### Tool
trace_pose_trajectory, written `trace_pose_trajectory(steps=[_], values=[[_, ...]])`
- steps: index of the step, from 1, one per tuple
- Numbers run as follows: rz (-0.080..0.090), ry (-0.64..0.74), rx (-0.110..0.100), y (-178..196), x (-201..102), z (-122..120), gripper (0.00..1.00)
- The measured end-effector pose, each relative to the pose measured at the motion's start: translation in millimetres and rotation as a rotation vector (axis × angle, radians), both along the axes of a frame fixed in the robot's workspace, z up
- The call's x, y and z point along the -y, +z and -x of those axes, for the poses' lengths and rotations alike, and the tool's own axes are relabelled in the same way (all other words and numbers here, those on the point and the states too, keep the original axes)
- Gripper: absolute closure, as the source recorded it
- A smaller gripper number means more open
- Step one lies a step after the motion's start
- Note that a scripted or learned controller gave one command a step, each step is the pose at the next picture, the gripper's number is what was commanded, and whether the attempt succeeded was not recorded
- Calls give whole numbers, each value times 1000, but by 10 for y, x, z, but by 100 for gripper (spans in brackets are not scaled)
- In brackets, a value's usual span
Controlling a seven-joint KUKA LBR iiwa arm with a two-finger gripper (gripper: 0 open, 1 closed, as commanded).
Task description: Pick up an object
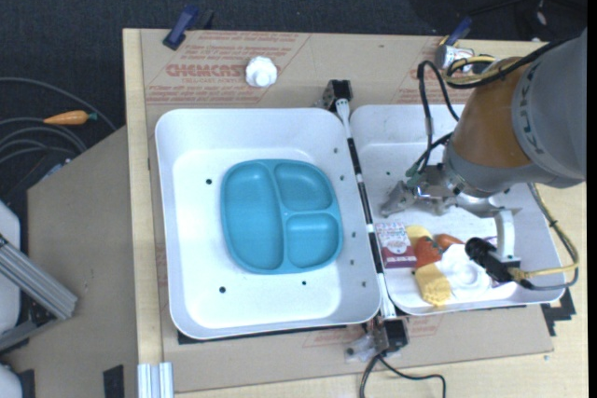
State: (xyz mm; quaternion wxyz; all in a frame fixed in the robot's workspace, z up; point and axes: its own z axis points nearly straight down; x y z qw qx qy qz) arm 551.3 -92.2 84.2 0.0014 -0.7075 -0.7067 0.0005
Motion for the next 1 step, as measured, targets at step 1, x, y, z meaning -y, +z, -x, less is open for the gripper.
trace_pose_trajectory(steps=[1], values=[[0, -1, 2, 99, -4, -5, 100]])
